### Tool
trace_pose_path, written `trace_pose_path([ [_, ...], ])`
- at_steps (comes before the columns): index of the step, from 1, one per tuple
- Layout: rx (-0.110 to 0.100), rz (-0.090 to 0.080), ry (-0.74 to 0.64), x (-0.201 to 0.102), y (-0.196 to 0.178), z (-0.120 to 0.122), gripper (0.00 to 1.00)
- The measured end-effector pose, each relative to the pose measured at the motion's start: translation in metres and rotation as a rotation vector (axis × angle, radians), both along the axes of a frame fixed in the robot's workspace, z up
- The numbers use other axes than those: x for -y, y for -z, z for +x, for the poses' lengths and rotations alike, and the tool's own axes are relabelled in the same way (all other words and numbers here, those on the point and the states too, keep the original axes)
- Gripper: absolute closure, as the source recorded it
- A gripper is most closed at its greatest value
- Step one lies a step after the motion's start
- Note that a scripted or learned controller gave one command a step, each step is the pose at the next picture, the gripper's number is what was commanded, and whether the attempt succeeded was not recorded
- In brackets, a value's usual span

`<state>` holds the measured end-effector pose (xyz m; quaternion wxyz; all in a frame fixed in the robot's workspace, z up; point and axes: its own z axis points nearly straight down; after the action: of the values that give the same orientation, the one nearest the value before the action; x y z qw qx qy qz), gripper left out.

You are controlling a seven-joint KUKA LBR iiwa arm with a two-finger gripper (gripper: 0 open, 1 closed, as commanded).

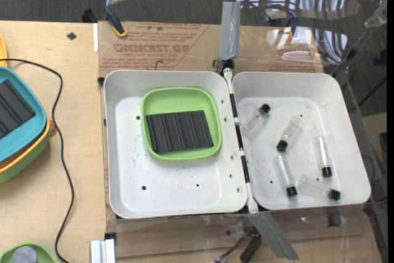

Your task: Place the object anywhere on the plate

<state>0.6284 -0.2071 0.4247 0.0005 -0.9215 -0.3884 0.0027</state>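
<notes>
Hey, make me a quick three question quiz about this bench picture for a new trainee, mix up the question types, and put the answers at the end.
1. True or false: the green plate sits in the left bin.
2. How many clear vials with black caps lie in the right bin?
3. Multiple choice: what lies on the plate? A) a vial B) a dark ribbed mat C) a cable

Key
1. True.
2. Five: one at upper left, one in the middle, one at right, one at lower middle, one at lower right.
3. B.
</notes>
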Motion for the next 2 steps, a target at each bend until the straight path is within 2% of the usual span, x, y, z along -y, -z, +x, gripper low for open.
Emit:
trace_pose_path([
  [1, 0.0, -0.001, 0.176, -0.004, -0.015, 0.022, 0.0],
  [2, 0.001, -0.001, 0.361, 0.014, -0.015, 0.023, 0.0],
])
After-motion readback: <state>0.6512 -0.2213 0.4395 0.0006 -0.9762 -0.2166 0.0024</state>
